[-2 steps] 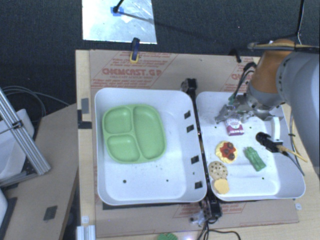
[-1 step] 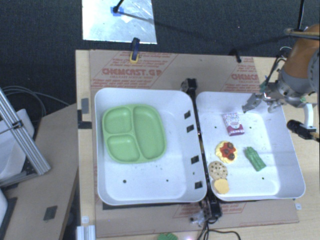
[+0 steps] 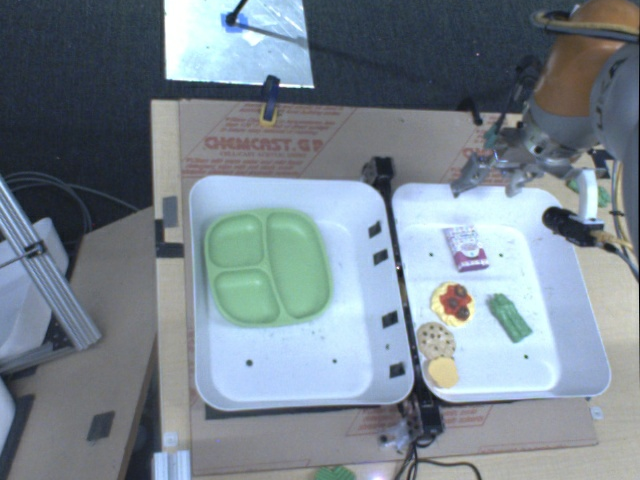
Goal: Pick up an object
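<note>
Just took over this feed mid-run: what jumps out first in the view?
The green divided plate stands out, lying alone in the left bin. The right bin holds a cluster of small items: a pink-and-white packet, a yellow piece with red topping, a cookie, a yellow disc and a green vegetable-like piece. The gripper hangs over that bin's far rim, holding nothing visible.

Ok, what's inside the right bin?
The right bin holds a pink packet, a toy pizza, a green piece, a cookie and a yellow disc. Nothing is covered.
</note>
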Action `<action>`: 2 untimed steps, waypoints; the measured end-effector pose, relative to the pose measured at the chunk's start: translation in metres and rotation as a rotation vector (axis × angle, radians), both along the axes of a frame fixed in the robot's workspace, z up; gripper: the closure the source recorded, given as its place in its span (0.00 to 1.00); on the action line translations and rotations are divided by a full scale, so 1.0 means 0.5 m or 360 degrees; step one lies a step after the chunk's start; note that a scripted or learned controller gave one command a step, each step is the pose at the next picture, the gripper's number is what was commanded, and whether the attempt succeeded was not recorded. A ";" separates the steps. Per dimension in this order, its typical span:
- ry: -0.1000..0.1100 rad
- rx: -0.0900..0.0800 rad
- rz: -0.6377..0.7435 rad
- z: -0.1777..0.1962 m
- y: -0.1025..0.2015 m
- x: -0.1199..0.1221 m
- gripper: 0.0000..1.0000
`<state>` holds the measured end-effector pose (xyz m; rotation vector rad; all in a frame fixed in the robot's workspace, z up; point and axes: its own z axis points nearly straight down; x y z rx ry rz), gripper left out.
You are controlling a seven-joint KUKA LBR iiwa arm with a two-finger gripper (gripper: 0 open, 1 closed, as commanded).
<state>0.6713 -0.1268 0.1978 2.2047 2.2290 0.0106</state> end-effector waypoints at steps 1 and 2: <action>0.0014 -0.0001 -0.0017 -0.234 -0.059 -0.006 0.00; 0.0018 0.0000 -0.0018 -0.227 -0.066 -0.104 0.00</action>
